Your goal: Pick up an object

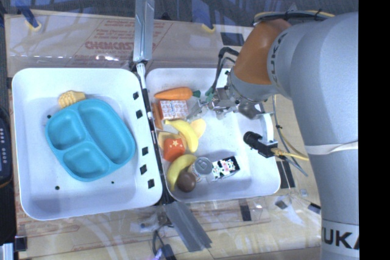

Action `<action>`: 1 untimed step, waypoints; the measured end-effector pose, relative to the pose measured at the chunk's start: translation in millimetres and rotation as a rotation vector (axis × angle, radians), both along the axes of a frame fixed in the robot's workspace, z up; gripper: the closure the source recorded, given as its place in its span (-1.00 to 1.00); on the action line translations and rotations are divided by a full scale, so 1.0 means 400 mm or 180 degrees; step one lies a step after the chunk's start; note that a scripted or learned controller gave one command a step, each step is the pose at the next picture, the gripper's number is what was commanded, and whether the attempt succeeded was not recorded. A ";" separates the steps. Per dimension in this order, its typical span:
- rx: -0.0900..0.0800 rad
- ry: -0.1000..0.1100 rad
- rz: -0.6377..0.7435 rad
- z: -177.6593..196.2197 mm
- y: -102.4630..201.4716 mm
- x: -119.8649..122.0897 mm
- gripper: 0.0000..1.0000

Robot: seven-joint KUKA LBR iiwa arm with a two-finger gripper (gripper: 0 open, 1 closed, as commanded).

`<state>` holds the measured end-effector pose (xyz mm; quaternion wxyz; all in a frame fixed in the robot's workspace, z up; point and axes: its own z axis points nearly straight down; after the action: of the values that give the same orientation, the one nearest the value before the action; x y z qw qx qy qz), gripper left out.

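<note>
The right bin (256, 182) holds several items. An orange carrot (173, 94) lies at the top left, with a red-and-white box (172, 109) below it. A yellow banana (190, 131) and a small orange-red fruit (173, 145) sit in the middle. Lower down are a second yellow fruit (178, 166), a brown ball (186, 183), a small can (202, 165) and a black-and-white carton (226, 168). My gripper (208, 102) hangs low in the right bin, just right of the carrot and box and above the banana. Nothing visible is held in it.
The left bin (30, 192) holds a blue divided plate (90, 138) and a piece of yellow corn (71, 97) at its upper edge. A raised divider (146, 125) separates the bins. The arm's grey body (317, 88) covers the right bin's right side.
</note>
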<state>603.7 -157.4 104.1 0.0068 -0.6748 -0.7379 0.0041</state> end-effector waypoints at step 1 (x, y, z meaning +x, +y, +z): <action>-0.0009 -0.0054 0.0722 -0.028 -0.085 0.135 -1.00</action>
<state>657.8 -191.3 92.7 -0.0008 -0.5870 -0.8096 0.0002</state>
